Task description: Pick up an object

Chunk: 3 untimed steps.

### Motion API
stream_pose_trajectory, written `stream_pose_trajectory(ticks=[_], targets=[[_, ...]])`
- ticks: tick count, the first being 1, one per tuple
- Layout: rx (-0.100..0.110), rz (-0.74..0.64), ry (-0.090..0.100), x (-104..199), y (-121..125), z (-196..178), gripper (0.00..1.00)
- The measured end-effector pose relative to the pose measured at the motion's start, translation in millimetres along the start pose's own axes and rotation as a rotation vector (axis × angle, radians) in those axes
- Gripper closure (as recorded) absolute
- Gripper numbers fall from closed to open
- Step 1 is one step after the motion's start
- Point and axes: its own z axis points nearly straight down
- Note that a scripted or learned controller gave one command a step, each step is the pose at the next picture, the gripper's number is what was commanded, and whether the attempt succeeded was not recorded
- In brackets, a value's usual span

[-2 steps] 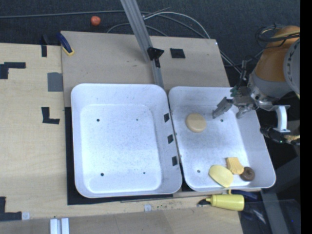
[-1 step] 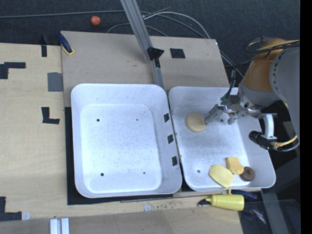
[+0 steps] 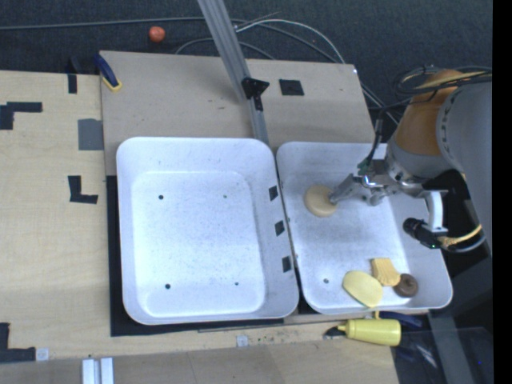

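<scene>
Gripper (image 3: 339,194) of the grey arm sits low in the right-hand shallow white bin (image 3: 416,298), right of frame centre, its dark fingers reaching left to the round tan disc-shaped object (image 3: 320,202). Whether the fingers are apart or closed on the disc cannot be told — their tips merge with its right edge. The disc lies in the bin's upper-left part, near the wall shared with the left-hand white bin (image 3: 132,214). Three further items cluster in the right bin's lower-right corner — a pale yellow oval piece (image 3: 362,287), a small orange-tan block (image 3: 385,271) just beside it, and a small dark brown ring (image 3: 406,286) at the block's right. A yellow-handled tool (image 3: 374,331) lies on the bench just below that bin.
</scene>
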Motion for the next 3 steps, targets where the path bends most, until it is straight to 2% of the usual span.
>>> stream_pose_trajectory(ticks=[1,3], targets=[[-0.004,-0.002,0.0,1.1,1.6,-12.0,1.0],[0.002,0.0,0.0,1.1,0.6,-107.1,1.0]])
